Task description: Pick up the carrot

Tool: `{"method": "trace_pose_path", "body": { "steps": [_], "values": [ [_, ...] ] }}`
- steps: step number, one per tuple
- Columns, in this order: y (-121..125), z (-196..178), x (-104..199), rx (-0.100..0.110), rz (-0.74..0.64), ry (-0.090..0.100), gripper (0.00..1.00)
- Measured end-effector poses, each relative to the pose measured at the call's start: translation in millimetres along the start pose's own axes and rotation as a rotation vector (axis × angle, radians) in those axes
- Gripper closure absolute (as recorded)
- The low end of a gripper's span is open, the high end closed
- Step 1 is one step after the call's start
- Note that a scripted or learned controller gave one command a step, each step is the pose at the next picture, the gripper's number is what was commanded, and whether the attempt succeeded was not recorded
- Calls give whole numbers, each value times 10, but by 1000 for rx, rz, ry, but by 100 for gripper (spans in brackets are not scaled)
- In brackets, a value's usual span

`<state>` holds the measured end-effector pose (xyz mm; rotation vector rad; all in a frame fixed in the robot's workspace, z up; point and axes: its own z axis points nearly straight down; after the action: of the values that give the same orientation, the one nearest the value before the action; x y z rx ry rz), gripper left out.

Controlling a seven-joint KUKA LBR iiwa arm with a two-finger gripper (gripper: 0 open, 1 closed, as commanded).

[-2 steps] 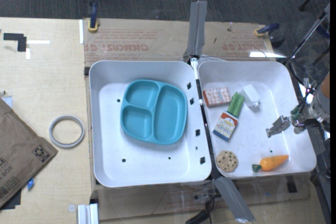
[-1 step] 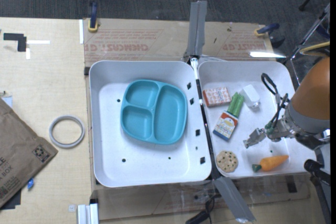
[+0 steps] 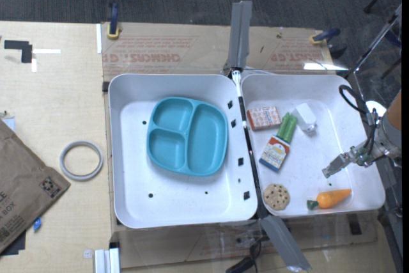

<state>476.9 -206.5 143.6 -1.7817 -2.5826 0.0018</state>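
End effector above carrot; cardboard reads "CHEMCAT".

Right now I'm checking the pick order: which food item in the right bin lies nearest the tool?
The carrot, the orange one at the bin's front edge, just below the tool; the cookie and boxes lie farther left.

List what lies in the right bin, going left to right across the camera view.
Cookie → green bottle → white block → carrot → hand. The cracker pack and juice box overlap the cookie's span, so they are left out.
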Motion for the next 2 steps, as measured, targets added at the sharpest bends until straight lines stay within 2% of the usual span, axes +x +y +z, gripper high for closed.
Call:
{"method": "trace_pose_path", "body": {
  "steps": [1, 2],
  "values": [
    [57, 403, 165, 2, -189, 3, 0],
    [56, 402, 164, 2, -190, 3, 0]
  ]
}}
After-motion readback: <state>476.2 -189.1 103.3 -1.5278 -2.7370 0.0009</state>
